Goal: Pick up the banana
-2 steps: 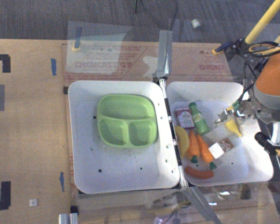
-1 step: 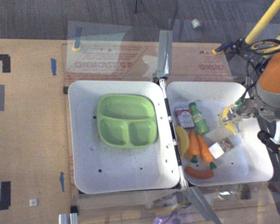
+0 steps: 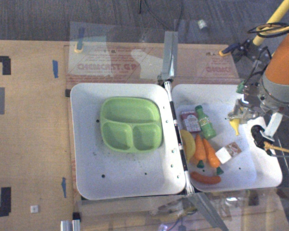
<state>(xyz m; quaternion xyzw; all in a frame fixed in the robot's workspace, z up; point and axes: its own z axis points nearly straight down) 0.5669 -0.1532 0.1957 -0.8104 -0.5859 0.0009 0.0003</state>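
We saw the banana (image 3: 187, 144) lying untouched against the right bin's (image 3: 245, 174) left wall, beside the carrots (image 3: 204, 152); the gripper (image 3: 243, 110) hung near the far-right corner, its state unclear, pick undone

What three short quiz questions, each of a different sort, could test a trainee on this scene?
1. True or false: the banana lies in the same bin as the green divided plate.
2. Which thing touches the banana's right side? A) green bottle B) carrot C) plate
3. Over which bin is the gripper?

Key: 1. False, it lies in the right bin. 2. B, a carrot. 3. The right bin.
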